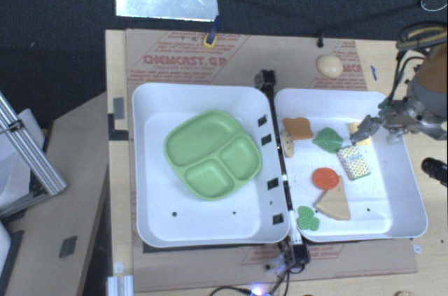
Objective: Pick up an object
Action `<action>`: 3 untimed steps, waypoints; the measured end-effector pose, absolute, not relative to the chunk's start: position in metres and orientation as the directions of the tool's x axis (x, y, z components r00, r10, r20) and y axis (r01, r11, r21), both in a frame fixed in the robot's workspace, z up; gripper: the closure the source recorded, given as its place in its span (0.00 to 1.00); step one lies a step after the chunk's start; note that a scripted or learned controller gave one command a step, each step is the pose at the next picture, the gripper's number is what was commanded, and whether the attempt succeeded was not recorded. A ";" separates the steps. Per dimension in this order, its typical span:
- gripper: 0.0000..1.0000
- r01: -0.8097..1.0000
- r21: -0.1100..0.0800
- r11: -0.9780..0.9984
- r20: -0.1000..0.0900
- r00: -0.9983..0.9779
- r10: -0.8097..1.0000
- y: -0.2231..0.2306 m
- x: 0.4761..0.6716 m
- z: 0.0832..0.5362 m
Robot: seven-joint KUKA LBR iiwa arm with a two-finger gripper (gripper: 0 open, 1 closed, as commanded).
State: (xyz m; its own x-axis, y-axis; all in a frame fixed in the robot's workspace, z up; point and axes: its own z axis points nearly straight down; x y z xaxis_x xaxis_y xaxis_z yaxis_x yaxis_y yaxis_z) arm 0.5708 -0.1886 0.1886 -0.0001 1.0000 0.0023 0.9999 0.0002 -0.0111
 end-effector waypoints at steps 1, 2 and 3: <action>0.00 1.000 0.001 0.003 0.000 -0.003 1.000 -0.188 0.574 0.196; 0.00 1.000 -0.003 0.003 0.001 -0.003 1.000 -0.179 0.569 0.139; 0.00 1.000 -0.003 0.002 0.001 -0.002 1.000 -0.178 0.569 0.087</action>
State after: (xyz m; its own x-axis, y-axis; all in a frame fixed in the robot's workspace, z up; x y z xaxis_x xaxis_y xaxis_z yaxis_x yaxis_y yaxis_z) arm 0.5689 -0.1782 0.0870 -0.0016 1.0000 0.0008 1.0000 0.0016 -0.0027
